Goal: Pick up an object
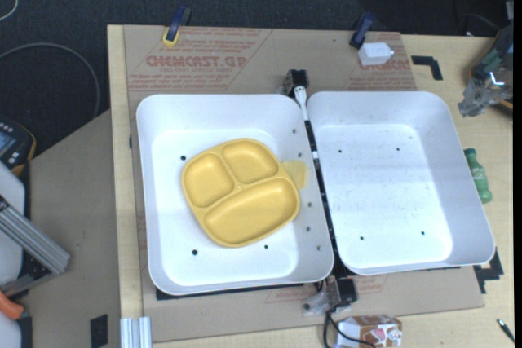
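The yellow divided plate (240, 191) lies flat in the left bin (155, 126), slightly right of centre, with a small yellow piece (295, 172) tucked against its right edge near the bin wall. The hand (488, 85) sits at the far right of the surface, well apart from the plate; it is blurred, so I cannot tell how it is set or whether it holds anything. The likely trouble: a low, smooth, wide plate offers little to pinch, so a grasp may slip off its rim.
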`<state>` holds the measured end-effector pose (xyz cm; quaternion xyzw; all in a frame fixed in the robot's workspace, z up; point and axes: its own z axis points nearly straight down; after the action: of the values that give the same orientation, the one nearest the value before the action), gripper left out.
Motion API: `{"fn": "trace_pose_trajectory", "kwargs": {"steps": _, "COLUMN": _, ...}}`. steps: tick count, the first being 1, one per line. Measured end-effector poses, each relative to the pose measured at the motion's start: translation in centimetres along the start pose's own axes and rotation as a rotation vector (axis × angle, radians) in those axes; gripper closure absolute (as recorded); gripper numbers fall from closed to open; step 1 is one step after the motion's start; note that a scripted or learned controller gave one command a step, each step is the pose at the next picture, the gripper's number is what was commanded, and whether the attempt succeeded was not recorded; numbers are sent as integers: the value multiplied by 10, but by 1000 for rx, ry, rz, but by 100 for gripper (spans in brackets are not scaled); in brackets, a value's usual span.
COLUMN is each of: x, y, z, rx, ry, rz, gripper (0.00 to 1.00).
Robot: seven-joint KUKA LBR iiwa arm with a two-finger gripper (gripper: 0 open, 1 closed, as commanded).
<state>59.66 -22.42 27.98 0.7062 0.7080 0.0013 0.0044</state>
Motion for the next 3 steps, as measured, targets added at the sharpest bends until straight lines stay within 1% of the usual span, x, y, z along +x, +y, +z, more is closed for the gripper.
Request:
{"fn": "trace_pose_trajectory", "kwargs": {"steps": 1, "x": 0, "y": 41, "z": -17, "rx": 1, "ry": 1, "rz": 0, "gripper": 100}}
{"fn": "trace_pose_trajectory", "kwargs": {"steps": 2, "x": 134, "y": 45, "z": 5, "rx": 11, "ry": 10, "rz": -9, "gripper": 100}}
{"fn": "trace_pose_trajectory", "kwargs": {"steps": 3, "x": 158, "y": -34, "z": -159, "rx": -7, "ry": 4, "rz": -2, "gripper": 100}}
